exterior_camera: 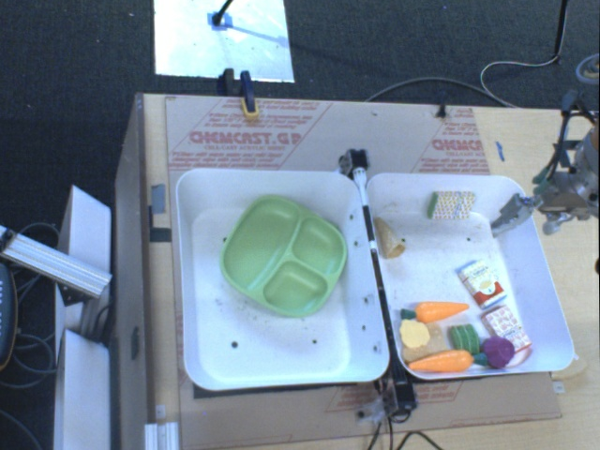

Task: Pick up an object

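The right bin [548,284] holds several toy foods. A speckled box with a green end [452,204] lies near its far wall, and a cone-shaped piece [387,240] rests by the divider. Two small cartons [480,282] [506,323] lie toward the right side. At the front are two carrots [439,311] [441,362], a yellow piece [413,334], a green piece [464,337] and a purple piece [498,352]. My gripper [527,208] hangs over the bin's far right rim, right of the speckled box, with nothing seen in it.
The left bin [202,279] holds a green divided plate [284,254]. A black clamp [354,163] sits at the far end of the divider between the bins. Cables run across the dark floor behind the bench.
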Controlling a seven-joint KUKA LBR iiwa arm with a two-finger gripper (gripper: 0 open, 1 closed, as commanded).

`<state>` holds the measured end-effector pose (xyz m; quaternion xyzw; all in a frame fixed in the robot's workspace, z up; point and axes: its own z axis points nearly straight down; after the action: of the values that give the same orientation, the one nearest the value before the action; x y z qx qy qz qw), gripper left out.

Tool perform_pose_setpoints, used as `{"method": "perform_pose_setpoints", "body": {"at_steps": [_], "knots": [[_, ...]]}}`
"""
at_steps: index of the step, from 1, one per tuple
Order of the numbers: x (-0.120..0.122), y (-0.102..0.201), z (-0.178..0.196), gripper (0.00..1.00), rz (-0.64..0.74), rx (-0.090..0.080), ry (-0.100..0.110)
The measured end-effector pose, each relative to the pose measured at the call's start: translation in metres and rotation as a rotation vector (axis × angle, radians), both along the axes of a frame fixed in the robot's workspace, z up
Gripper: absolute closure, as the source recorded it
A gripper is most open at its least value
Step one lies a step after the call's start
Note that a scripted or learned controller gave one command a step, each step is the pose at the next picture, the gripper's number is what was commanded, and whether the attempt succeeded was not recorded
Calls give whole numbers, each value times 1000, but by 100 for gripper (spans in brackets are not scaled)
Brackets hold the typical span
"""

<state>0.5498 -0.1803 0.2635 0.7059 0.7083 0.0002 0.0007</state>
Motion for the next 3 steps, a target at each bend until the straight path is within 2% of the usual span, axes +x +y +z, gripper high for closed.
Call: {"method": "perform_pose_setpoints", "body": {"at_steps": [1, 2, 3], "knots": [[5, 0, -179, 0, -2, 0, -1], [71, -26, -178, 0, 1, -1, -2], [72, -26, -167, 100, 4, -2, -5]]}}
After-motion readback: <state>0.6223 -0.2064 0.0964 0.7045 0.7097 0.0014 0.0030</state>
